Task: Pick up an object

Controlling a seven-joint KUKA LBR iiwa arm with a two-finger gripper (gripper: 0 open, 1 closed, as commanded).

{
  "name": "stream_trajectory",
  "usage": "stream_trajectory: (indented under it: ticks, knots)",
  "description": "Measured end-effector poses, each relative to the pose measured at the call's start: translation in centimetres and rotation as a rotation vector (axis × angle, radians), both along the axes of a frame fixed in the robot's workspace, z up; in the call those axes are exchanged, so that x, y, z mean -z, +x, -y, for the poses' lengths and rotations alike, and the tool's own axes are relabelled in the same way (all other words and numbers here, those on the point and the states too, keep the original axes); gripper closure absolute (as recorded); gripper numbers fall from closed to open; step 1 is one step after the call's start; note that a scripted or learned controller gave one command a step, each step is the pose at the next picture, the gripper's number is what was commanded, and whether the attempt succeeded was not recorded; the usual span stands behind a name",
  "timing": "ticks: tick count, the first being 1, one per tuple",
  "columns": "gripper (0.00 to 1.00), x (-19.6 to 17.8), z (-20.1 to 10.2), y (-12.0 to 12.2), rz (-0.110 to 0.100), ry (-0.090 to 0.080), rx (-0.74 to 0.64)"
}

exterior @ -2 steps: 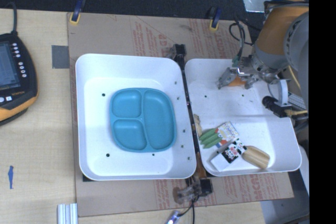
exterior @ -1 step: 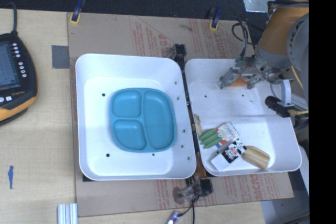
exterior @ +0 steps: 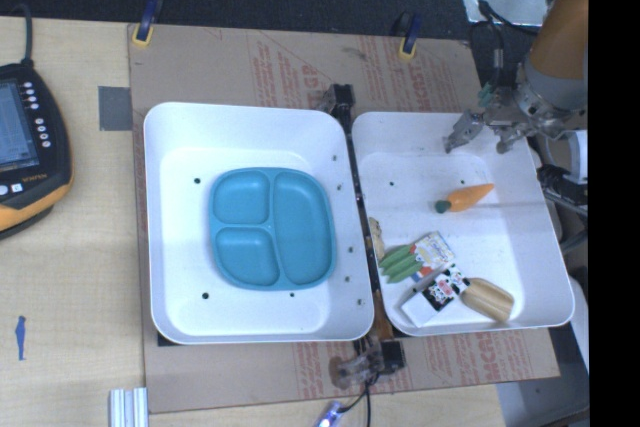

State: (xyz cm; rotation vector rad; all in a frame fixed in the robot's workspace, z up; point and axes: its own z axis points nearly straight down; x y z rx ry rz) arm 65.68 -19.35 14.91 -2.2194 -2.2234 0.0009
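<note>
My gripper [exterior: 486, 139] hangs over the far right part of the right bin [exterior: 520, 215], fingers spread open with nothing between them. A toy carrot [exterior: 466, 199] lies just below it on the bin floor. Near the bin's front lie a green bean pod [exterior: 398, 262], a small printed packet [exterior: 432, 255], a black-and-white card [exterior: 436, 294] and a tan wooden piece [exterior: 487, 298].
The left bin [exterior: 180, 165] holds a blue divided plate [exterior: 271, 227]. A teach pendant [exterior: 28, 145] lies on the bench at far left. Clamps [exterior: 405, 33] pin the cardboard at the back. The arm's orange band [exterior: 562, 30] rises at the right.
</note>
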Motion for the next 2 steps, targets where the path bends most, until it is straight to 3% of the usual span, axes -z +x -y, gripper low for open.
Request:
stream_trajectory:
  ticks: [1,2]
  knots:
    - [0.0,5.2,-2.5,-3.9,0.01,-0.005,0.0]
    - [0.0,2.1,-0.8,-2.3,-0.001,0.0,0.001]
